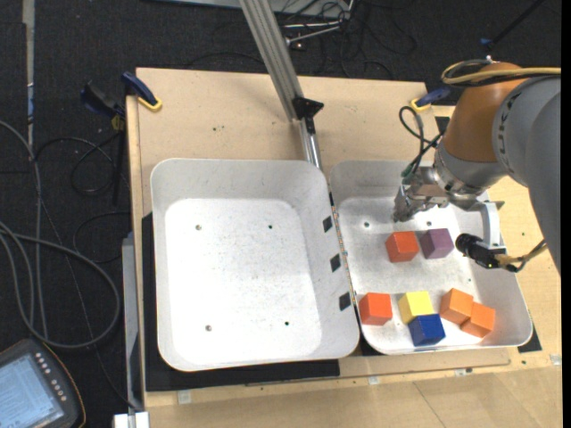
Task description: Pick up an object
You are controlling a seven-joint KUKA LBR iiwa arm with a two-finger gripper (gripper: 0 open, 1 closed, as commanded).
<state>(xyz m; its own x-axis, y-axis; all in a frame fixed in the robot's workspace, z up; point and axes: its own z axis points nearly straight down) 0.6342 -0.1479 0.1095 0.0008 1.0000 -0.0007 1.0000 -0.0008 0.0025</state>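
**Arm low over the right bin, nothing picked yet**

The arm [500, 132] reaches in over the right bin [516, 339], and its jaws [412, 205] hang at the bin's far side, just beyond the red block [402, 245] and the purple block [436, 242]. From this slanted view I cannot tell whether the jaws are released or clenched; they are small and dark against the wrist, and no block shows between them.

All the blocks lie on the floor of the right bin. The red and purple ones sit side by side near the middle, close to touching. Along the near edge lie an orange block [376, 308] at the left, a yellow block [415, 305] with a blue block [427, 329] touching it on the near side, and two more orange blocks [468, 312] pressed together at the right. The left bin [178, 185] carries only speckles on its floor. Both bins rest on the tabletop [223, 114].

As for progress, the pick looks to be at its approach stage: the arm is near a likely target, probably the red block or its purple neighbour, but nothing is lifted. Left to do, by my reading: settle over one block, grip it, and raise it clear of the bin. The two nearest blocks sit close together, so a grasp between them may be cramped.
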